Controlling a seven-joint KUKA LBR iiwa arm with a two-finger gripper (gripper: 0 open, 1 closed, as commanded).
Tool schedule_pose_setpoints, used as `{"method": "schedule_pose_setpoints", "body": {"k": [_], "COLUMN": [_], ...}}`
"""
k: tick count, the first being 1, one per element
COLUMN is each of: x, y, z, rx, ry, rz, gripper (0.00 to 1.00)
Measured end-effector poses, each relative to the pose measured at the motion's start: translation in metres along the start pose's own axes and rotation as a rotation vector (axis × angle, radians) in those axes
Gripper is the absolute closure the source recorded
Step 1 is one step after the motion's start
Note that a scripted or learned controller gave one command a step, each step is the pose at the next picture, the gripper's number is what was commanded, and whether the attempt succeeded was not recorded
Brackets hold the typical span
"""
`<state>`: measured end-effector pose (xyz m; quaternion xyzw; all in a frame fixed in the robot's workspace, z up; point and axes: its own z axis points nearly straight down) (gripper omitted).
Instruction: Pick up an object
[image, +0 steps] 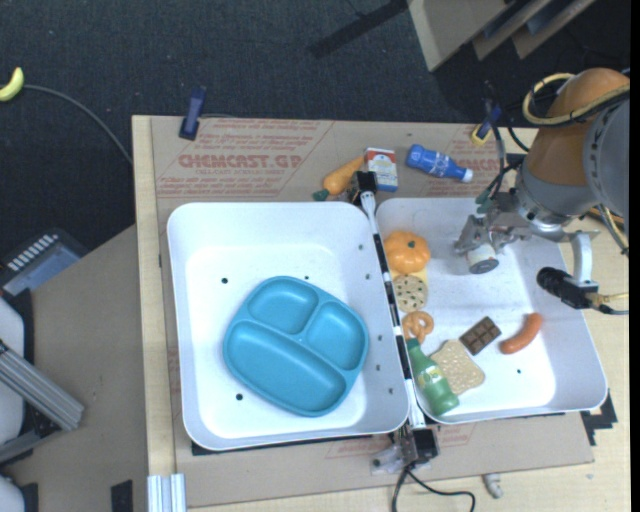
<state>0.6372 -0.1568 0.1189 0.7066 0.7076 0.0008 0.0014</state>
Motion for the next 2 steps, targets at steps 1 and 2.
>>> {"method": "schedule_pose_setpoints", "body": {"k": [1,2], "x": [0.074,0.125], "y": [0.031,-0.021], "z": [-0.081,-0.103], "rx": [-0.001,0.005], "ry": [0.001,0.002], "rz": [-0.001,0.0], "gripper": [1.0,1.0]}}
